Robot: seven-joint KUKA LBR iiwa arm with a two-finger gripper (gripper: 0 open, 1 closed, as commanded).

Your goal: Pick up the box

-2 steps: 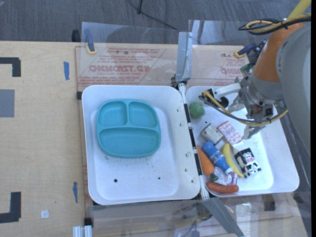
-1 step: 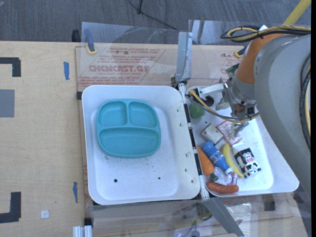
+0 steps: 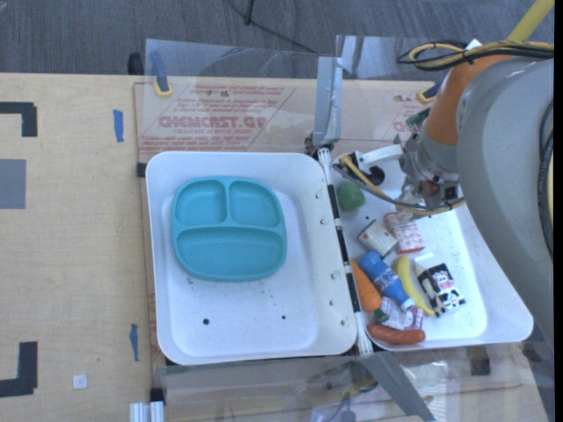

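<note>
gripper (image 3: 428,185) — over right bin (image 3: 493,310), fingers hidden, can't tell | box (image 3: 376,236) — small, partly blurred, among toys

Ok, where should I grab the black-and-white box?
From straight above, probably across its two ends: the box lies flat, the banana crowds its left long side, and the bin wall rises on its right.

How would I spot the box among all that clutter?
Look in the right bin, under the grey arm. Near its middle, just left of the red-and-white packet, lies the small box, tilted. It is the only pale, square-edged carton; its neighbours are a blue bottle and toy food.
</note>
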